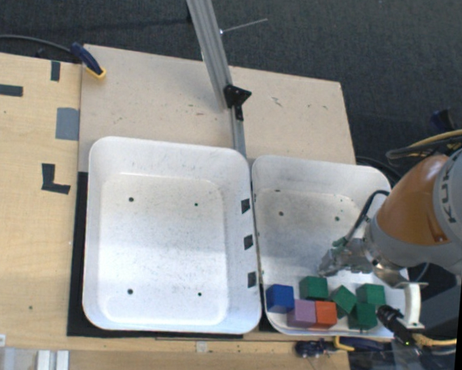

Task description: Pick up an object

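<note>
Camera view: my jaws (336,259) hang over right bin (312,184), just above green block (314,288); blue block (279,297), purple block (305,312), orange block (326,313) crowd nearby. Opening: cannot tell.

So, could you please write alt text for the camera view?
A grey-and-orange arm reaches its gripper into the right bin, just above blue, purple, orange and green blocks clustered at its near edge. The left bin sits alongside.

Blocks clustered, right bin's near corner: blue (280,297), purple (305,312), orange (326,313), four green (314,288).
</note>
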Robot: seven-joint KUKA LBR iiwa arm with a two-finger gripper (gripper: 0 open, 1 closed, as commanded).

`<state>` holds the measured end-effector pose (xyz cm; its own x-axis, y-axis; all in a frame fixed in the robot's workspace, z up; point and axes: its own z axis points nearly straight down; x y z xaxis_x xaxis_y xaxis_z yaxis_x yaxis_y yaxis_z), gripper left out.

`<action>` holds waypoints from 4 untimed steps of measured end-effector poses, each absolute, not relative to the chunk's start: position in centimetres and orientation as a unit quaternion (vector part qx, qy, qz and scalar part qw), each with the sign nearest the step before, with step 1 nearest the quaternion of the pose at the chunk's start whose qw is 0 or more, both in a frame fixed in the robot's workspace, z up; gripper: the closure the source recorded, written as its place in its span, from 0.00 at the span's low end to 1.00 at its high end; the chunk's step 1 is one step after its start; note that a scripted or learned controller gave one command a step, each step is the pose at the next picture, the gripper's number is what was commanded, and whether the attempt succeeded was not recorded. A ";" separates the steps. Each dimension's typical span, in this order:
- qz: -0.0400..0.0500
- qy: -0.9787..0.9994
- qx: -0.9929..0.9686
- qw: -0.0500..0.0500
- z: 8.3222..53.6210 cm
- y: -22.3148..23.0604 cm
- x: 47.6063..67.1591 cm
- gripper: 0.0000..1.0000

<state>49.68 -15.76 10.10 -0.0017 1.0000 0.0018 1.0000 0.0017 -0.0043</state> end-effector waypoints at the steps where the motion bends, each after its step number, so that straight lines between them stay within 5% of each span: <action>1: -0.001 -0.707 -0.707 -0.002 16.0 -15.8 49.0 1.00; 3: -0.001 -0.708 -0.706 -0.002 25.4 -16.2 49.9 1.00; 4: 0.000 -0.709 -0.705 0.001 24.4 -11.0 51.1 1.00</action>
